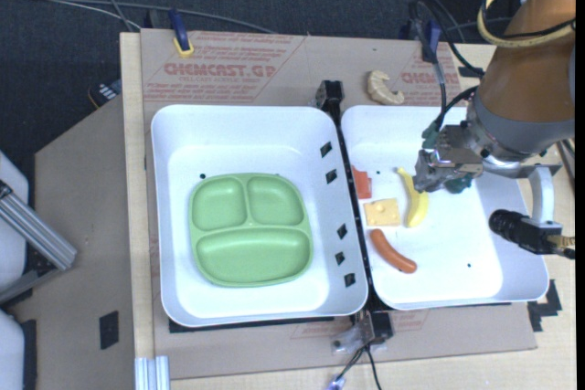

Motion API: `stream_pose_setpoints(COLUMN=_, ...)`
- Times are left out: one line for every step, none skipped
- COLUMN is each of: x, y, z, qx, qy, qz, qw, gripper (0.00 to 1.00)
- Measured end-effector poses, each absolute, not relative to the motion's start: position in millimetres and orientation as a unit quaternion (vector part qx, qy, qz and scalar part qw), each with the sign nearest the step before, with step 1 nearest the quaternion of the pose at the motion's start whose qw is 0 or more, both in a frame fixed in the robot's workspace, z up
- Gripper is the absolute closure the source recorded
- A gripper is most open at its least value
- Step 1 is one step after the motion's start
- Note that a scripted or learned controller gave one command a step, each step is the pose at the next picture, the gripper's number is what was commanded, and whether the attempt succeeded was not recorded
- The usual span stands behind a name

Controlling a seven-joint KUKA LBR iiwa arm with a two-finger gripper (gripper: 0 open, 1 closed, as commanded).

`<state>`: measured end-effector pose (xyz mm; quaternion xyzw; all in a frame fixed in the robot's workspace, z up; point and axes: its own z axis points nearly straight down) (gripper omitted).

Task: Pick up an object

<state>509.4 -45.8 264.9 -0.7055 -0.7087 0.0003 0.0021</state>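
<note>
A brown cardboard-covered bench (228, 68) printed with red lettering fills the middle of the frame, standing on dark grey carpet crossed by thin cables at the top. Two shallow white bins sit side by side on it. The left bin (174, 196) holds a pale green divided plate (250, 228) near its centre. The right bin (475, 279) holds small toy foods along its left side: an orange-red piece (362, 184) against the wall, a yellow cheese wedge (383, 213) below it, a yellow banana (416, 205) just right of the cheese, and a red sausage (393, 252) lower down. A beige curved piece (384, 87) lies on the bench above the right bin. The grey arm with its orange band enters from the upper right of the frame; its gripper (437, 176) hangs over the right bin's upper middle, just up and right of the banana's top end, close to it. Whether the pincer is apart or together cannot be told from this angle.
</note>
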Motion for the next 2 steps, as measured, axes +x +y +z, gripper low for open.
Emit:
stream_pose_setpoints(x=510.8, y=-1.2, z=248.4, qx=-0.705, qy=-0.709, qz=0.0005, qw=0.002, gripper=1.0)
stream_pose_setpoints(x=519.8, y=51.0, z=230.3, qx=-0.705, qy=-0.709, qz=0.0008, qw=0.002, gripper=1.0)
